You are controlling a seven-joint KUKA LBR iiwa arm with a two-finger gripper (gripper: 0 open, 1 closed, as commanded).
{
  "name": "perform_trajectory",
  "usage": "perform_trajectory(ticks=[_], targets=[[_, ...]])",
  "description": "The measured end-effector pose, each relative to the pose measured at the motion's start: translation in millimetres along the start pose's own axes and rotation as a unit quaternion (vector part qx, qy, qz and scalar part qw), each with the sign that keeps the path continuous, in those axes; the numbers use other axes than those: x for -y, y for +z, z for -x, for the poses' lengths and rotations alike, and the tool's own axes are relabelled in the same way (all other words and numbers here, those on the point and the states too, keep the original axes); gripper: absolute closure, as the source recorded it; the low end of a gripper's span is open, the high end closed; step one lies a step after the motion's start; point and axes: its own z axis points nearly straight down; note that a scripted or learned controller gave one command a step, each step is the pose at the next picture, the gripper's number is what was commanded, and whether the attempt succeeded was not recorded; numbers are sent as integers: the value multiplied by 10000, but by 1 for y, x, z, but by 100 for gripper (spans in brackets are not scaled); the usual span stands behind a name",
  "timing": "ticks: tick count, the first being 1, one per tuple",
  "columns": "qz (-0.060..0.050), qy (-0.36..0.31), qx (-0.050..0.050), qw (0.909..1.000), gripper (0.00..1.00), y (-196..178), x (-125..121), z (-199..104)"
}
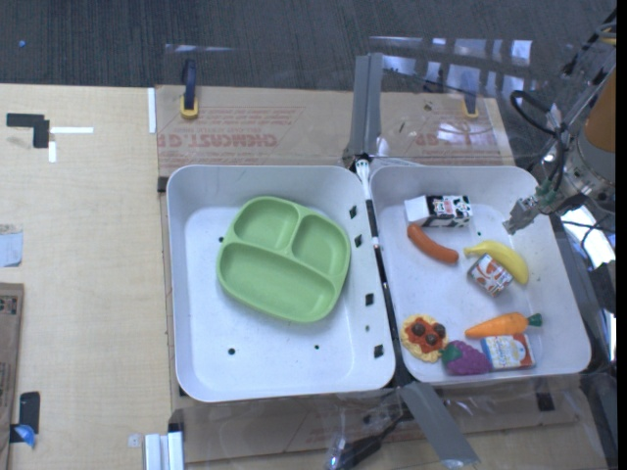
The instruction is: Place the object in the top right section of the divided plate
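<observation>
Camera view has the end effector (519, 213) hanging over the right bin's (573, 292) far edge, near the banana (500, 258); whether it's clenched or released I cannot tell, and nothing is visibly in it. The green divided plate (284, 258) sits bare in the left bin (196, 360). I'd judge picking hasn't happened; next comes descending onto one toy.

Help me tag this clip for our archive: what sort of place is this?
Most likely a robotics lab bench for pick-and-place trials: two white bins side by side, a green divided plate in the left one, toy foods like a banana and carrot in the right.
</observation>
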Motion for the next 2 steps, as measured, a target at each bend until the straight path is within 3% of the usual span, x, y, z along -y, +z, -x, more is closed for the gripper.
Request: perform_trajectory(ticks=[1, 2], targets=[[1, -1042, -12, 9946, 100, 38, 80, -40], [39, -1813, 15, 9834, 100, 98, 93, -26]])
